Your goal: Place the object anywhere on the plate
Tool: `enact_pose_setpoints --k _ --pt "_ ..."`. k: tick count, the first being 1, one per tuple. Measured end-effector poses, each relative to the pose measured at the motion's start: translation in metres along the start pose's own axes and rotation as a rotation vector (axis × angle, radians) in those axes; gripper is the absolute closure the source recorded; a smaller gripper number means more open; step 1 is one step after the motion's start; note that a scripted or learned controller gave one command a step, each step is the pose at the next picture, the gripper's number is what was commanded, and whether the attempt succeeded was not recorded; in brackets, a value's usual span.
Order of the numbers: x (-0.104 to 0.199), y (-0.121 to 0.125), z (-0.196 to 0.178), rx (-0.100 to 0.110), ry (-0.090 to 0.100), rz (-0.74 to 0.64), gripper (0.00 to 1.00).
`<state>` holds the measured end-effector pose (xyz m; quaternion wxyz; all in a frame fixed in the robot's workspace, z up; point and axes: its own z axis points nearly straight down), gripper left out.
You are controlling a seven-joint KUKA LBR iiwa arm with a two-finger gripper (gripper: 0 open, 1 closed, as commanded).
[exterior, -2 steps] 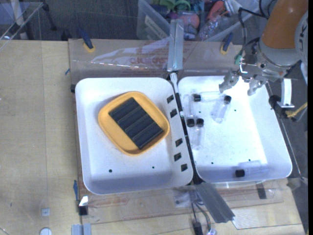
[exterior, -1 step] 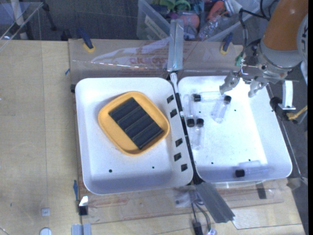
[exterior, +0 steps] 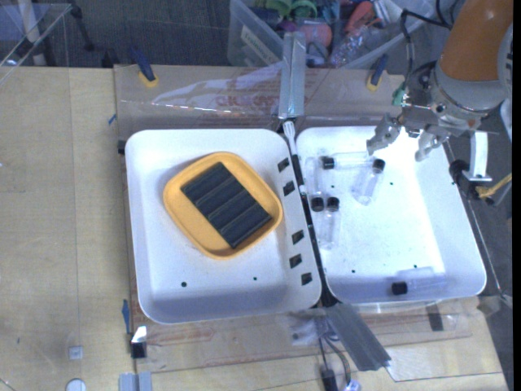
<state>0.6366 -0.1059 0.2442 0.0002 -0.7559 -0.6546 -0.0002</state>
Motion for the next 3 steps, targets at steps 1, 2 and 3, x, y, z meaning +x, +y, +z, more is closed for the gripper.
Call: enact_pose_setpoints --k 1,2,3 --pt "0.0 -0.002 0.01 0.004 0.001 0.032 0.0" --pt "0.003 -0.014 0.0 0.005 0.001 0.083 0.0" --pt "-0.006 -0.011 0.007 0.006 0.001 0.1 0.0"
